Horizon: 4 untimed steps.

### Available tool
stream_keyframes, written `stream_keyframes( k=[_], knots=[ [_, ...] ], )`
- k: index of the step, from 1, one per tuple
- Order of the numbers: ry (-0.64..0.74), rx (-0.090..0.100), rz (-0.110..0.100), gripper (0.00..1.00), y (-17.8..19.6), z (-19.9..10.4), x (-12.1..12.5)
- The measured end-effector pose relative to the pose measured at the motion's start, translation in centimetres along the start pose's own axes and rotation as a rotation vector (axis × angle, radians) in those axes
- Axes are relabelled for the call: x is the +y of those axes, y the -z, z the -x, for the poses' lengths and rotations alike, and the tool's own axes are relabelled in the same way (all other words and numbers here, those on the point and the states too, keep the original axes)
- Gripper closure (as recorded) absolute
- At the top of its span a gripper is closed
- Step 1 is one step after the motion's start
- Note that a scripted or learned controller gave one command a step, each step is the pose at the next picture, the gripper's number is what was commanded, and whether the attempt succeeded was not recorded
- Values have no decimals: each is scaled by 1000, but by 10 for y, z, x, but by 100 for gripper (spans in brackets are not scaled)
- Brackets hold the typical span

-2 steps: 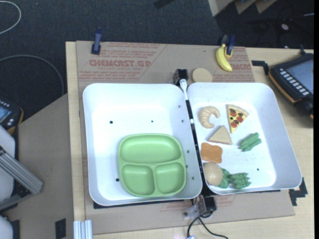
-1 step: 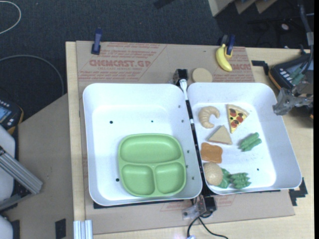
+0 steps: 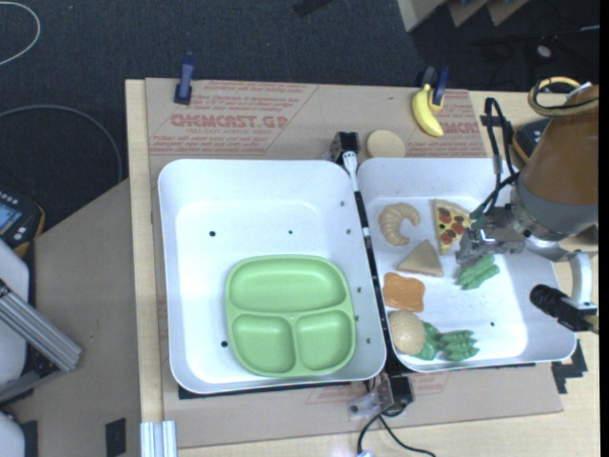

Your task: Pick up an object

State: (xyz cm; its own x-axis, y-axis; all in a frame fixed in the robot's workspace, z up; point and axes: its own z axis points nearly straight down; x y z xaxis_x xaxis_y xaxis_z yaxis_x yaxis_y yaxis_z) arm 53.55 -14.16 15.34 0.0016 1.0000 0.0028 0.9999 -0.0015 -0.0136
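Note:
The right bin (image 3: 504, 336) holds several toy foods: a croissant (image 3: 399, 221), a pizza slice (image 3: 448, 223), a tan wedge (image 3: 421, 258), an orange slab (image 3: 404, 292), a pale round piece (image 3: 406, 331), a green leafy piece (image 3: 451, 344) and a green bean-like piece (image 3: 477, 273). My gripper (image 3: 473, 248) is low in this bin, just above the green bean-like piece and beside the pizza slice. Nothing shows between its fingers.
The left bin (image 3: 190, 208) carries a green three-compartment plate (image 3: 288, 313). A toy banana (image 3: 428, 113) and a tan disc (image 3: 385, 144) lie on the bench behind the right bin. Clamps and cables sit along the bins' edges.

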Motion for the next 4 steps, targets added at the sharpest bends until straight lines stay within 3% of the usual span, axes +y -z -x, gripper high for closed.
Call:
stream_keyframes(
  k=[1,2,3,4],
  knots=[
    [1,-6,18,100,-67,-29,1],
    [5,-1,14,100,34,-100,-59],
    [9,-1,16,100,41,-172,-45],
    [8,2,30,100,184,-204,-58]
  ],
)
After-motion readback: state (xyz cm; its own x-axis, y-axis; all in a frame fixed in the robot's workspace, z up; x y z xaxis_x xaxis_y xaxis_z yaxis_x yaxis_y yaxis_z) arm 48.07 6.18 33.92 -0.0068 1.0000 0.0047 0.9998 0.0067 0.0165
